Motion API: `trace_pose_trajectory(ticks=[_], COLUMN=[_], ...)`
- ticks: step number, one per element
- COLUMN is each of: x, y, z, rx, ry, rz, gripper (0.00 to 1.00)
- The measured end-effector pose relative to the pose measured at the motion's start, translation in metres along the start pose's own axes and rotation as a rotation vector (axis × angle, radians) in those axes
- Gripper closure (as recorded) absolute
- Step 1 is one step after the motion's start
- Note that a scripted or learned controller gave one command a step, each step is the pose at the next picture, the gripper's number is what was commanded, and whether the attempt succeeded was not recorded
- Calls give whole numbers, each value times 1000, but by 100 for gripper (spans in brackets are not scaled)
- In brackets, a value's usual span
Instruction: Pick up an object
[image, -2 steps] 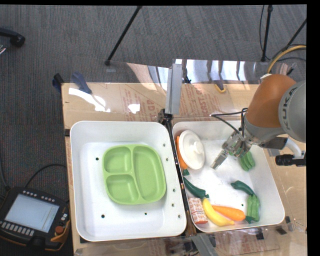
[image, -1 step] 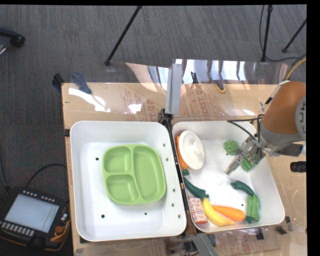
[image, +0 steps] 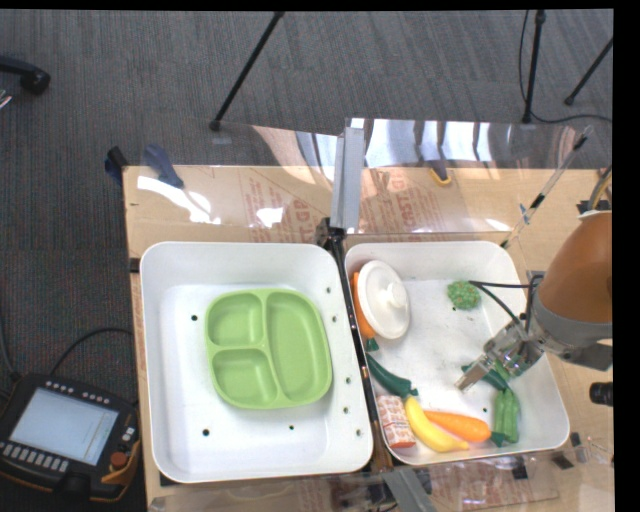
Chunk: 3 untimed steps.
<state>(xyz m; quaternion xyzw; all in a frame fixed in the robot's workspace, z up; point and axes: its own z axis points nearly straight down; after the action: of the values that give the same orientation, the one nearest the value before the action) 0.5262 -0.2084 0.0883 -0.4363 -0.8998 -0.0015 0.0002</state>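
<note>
Arm: grey KUKA with an orange band, reaching in from the right over the right bin (image: 530, 275).
Jaws (image: 487, 375): low over the bin floor near its right side, just above the green pea pod (image: 506, 415); whether they are parted or closed cannot be told.
Right bin contents: white lid-like dish (image: 385, 297) at upper left with an orange piece beneath, broccoli floret (image: 463, 294), dark green vegetable (image: 388, 376), banana (image: 428, 427), carrot (image: 458, 425), small red packet (image: 396, 422).
Left bin (image: 165, 275): holds a green divided plate (image: 268, 348).
Tabletop (image: 250, 205): brown, carrying both bins.
</note>
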Motion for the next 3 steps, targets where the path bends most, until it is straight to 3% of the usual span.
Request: trace_pose_trajectory(ticks=[1,2,3], x=[0,63,-3], y=[1,-15,57], z=[-10,1,-22], rx=[-1,3,1], ry=[0,2,-3], rz=[-4,-128,9], gripper=[100,100,100])
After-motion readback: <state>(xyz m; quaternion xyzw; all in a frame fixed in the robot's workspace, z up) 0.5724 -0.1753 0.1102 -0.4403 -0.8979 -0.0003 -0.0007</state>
